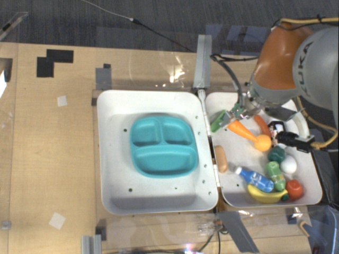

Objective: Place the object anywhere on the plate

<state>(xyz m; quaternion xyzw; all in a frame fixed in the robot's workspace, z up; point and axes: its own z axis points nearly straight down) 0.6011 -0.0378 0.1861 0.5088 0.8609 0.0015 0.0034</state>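
The teal plate, a three-compartment tray, sits in the middle of the left bin with nothing on it. All the loose items lie in the right bin, which sits toward the surface's right edge. The gripper is low over that bin's upper-left corner, right by a green object and the narrow tip of an orange carrot. Whether its fingers are apart or together cannot be told here, since the wrist hides them, and nothing can be seen between them.

Which object the program means to take is not certain; judging by the gripper's position, the carrot or the green piece looks most likely. Both appear to be small plastic toys, so probably light, rigid and a little slick. The carrot tapers, so a grasp across its thicker middle should hold better than one at the tip, where it could squirt out.

Further down the right bin lie a sausage-like piece against the left wall, a blue bottle, a banana, a white egg and a red item near the lower-right corner.
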